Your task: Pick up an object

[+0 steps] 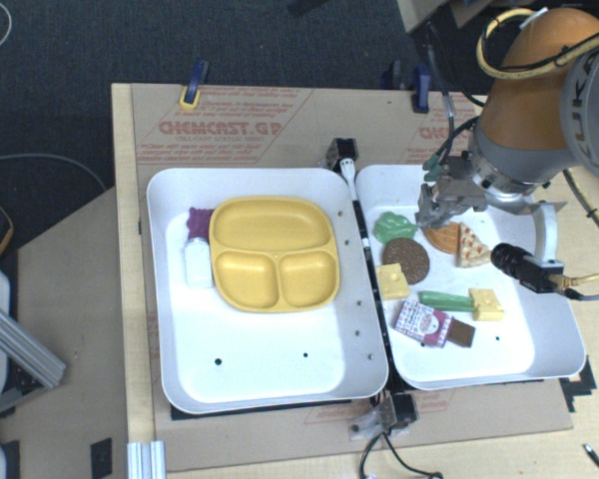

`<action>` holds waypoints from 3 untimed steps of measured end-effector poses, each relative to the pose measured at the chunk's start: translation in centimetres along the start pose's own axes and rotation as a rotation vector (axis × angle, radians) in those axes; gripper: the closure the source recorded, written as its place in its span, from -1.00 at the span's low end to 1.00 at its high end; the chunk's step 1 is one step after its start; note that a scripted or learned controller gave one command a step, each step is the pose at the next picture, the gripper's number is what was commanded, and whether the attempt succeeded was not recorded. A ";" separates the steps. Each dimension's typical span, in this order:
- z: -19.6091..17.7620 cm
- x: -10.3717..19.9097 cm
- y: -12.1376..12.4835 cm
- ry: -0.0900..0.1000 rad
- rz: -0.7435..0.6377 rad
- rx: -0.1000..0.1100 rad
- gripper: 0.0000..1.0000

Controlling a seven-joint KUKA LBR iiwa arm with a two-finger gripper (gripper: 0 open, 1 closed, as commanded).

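Right bin (554,352) crowded — open floor along its right edge.

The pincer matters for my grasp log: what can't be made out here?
- Pincer: wrist housing covers its tips; grip state unreadable.
- Round orange item: partly under the pincer.
- Purple item: mostly behind the yellow tray.
- Patterned packet: print too small.

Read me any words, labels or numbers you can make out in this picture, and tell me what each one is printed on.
"CHEMCAST GP", faint red print repeated on the brown board under the bins; the last letters are unsure.
The small patterned packet in the right bin has print too small to read.
Nothing else here can be read.
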State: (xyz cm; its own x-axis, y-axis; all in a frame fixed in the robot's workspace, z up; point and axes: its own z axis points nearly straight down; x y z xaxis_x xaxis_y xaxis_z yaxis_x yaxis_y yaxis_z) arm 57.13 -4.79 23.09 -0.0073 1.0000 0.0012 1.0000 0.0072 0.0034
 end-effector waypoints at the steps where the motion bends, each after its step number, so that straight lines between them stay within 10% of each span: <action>1: -0.2 5.0 1.8 0.000 0.001 0.000 1.00; 3: 0.4 9.9 4.8 -0.002 0.006 0.001 1.00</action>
State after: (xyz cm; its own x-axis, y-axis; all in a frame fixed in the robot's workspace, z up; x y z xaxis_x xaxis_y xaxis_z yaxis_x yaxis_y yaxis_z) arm 61.90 5.15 22.68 -0.0010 1.0000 -0.0008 1.0000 0.0010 0.0028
